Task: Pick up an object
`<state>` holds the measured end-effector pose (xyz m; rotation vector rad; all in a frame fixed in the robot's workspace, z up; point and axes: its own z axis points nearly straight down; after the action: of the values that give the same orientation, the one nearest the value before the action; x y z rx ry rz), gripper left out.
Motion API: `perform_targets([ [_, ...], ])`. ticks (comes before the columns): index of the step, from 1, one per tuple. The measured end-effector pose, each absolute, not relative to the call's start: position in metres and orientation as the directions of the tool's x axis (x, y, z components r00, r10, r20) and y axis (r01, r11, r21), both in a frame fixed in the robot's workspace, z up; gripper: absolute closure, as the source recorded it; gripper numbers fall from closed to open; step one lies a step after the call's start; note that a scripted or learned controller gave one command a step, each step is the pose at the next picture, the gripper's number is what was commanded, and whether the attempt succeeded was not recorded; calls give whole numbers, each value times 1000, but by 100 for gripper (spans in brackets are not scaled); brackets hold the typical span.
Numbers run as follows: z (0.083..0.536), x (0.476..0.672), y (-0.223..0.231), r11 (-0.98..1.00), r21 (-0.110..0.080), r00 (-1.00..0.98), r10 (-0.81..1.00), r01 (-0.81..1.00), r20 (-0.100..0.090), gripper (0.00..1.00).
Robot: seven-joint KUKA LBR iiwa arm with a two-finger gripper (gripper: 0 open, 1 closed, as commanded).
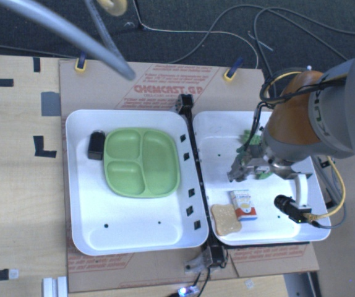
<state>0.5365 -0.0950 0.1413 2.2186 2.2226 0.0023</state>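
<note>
Risk: claw [244, 167] sits low in right bin [218, 124] over green item [252, 140], partly hidden under wrist; could close on nothing or nudge it to wall. Claw state: can't tell. Same bin: carton [243, 204], bread [226, 219]. Left bin [78, 184]: green plate [142, 162], black block [96, 145].

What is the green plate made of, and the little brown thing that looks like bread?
The green plate looks like smooth, matte plastic: one even colour, moulded into three sections. The brown thing looks like a toy toast slice, maybe foam or plastic; too small to be sure.
</note>
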Motion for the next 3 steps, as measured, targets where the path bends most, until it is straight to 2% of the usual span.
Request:
perform_targets([
  [2,249,534,-104,1,5,-1,1000,1000,-1,100],
  [3,235,532,-50,6,-1,-6,1000,1000,1,100],
])
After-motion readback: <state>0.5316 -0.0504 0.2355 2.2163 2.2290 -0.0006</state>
